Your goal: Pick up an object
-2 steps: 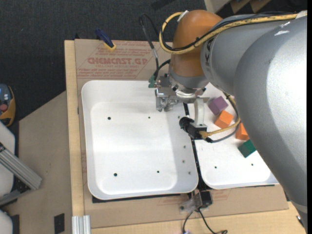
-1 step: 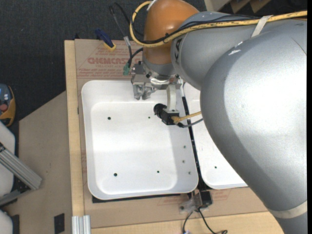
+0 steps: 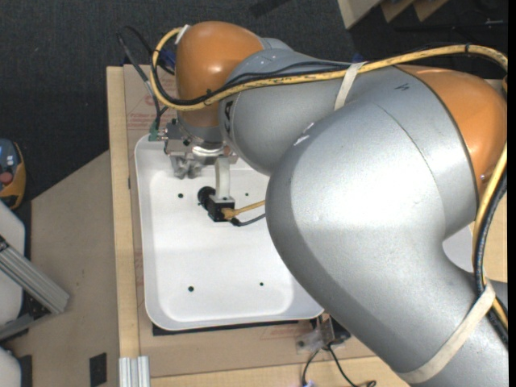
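Hand point(image 3: 200, 170): low over the far left corner of the white bin point(image 3: 211, 274), pointing down at its floor, close to the back wall.
Hand state: cannot tell how far open it is, nor whether it has hold of anything.
White bin: the one on the view's left; its bare floor is plain white with a few small dark dots.
Arm point(image 3: 371, 216): its grey bulk, with the orange band point(image 3: 211, 55) above the wrist, crosses from the right and covers the near right part of this bin and all beyond it.
Object: I cannot tell where it lies; it may sit under the hand or beneath the arm, both hidden.
Counter point(image 3: 125, 216): pale wood, framing the bin.
Step in hand: by my reading, the reach down to a grasp point in the far corner; no lift is done yet.
Next move calls for: closing on whatever lies below, then a straight lift clear of the nearby wall, and a check that something came up.
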Controlling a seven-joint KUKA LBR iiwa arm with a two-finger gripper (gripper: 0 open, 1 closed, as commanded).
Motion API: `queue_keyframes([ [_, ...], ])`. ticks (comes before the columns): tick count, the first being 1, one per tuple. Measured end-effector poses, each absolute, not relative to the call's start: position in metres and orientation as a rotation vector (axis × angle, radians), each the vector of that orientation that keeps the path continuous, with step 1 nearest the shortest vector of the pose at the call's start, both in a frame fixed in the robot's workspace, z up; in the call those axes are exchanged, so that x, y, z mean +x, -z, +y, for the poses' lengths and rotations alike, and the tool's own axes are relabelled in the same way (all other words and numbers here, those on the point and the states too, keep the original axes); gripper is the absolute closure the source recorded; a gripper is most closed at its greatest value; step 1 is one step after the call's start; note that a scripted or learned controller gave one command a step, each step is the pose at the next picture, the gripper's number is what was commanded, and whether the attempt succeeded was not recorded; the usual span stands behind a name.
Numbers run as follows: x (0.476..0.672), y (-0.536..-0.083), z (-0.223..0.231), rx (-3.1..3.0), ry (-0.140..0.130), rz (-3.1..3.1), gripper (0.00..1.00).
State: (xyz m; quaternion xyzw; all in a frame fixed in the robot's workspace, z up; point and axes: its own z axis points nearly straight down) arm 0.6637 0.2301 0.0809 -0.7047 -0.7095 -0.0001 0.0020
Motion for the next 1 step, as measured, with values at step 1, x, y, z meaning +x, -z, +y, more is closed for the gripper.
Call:
queue_keyframes([
  [1, 0.6374, -0.1584, 0.2255, -2.221, 0.007, -2.222, 1.0],
])
